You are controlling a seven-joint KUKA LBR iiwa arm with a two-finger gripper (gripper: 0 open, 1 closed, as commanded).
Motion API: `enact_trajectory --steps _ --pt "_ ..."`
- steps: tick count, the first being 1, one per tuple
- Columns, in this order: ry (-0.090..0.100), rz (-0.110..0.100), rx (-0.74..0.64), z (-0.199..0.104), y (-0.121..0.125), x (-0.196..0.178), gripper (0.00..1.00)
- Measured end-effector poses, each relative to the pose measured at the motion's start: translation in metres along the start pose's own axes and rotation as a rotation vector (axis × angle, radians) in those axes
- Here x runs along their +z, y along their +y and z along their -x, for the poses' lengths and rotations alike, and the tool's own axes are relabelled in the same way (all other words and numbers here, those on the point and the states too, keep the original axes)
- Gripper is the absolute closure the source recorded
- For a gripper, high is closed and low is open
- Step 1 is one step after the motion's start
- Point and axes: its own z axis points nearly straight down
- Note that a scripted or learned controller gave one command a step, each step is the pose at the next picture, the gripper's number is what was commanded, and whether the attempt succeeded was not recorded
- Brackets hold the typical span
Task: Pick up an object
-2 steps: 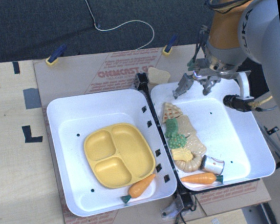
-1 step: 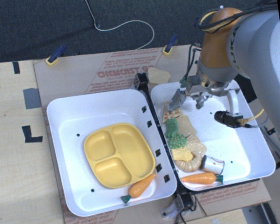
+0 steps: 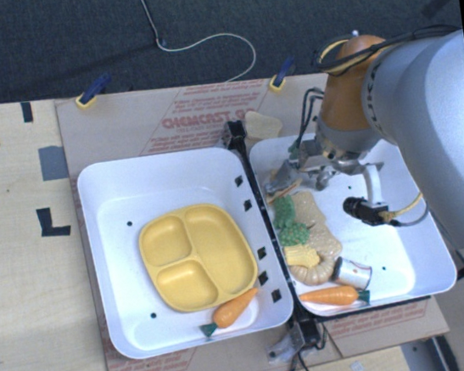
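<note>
Now I'm seeing the surface (image 3: 19, 253) bearing bins; carrot (image 3: 328, 298) lying lengthwise left-right, greens rightward; end effector (image 3: 287, 183) grip unclear.

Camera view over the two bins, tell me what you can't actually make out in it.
- Gripper: in the camera view the wrist and arm overhang it, so its state is unreadable.
- Pile of toy food in the right bin: pieces overlap, so the lower ones are partly covered.
- Carrot in the left bin: its tip sits against the yellow tray; touching or tucked under is unclear.
- Small metal can: too small to identify surely.
</note>
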Motion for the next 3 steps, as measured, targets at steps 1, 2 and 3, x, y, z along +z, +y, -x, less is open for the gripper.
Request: enact_trajectory --steps 1,2,3 --pt "0.0 -0.012 -0.002 0.0 -0.003 -0.008 1.0" --pt "-0.001 -0.003 -0.001 -0.004 -0.004 -0.051 1.0" --pt "-0.001 -0.002 -0.001 -0.007 -0.002 -0.093 1.0"
